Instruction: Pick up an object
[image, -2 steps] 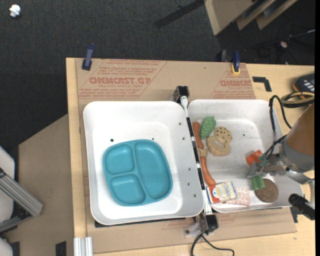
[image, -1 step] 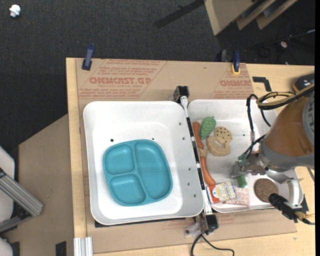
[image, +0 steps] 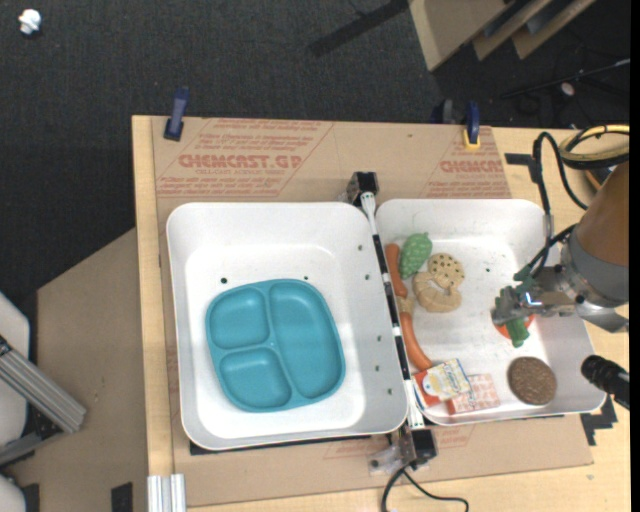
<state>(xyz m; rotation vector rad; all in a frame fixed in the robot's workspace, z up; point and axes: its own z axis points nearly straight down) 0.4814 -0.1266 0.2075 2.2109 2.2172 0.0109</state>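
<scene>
Green-red toy (image: 517, 328) directly under jaws (image: 515, 305), right bin (image: 480, 215).

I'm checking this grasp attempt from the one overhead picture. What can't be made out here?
- Tool: its fingertips merge with a small green and red thing under it, so a grip can't be judged.
- That thing: too small to identify.
- Packet label: too small to read.
- Arm: cut off by the right edge.

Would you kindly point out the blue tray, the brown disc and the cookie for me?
Blue tray (image: 275, 342): camera view, on the divider between its compartments.
Brown disc (image: 531, 380): camera view, on the centre of its top face.
Cookie (image: 445, 267): camera view, on the middle of its speckled top.
</scene>
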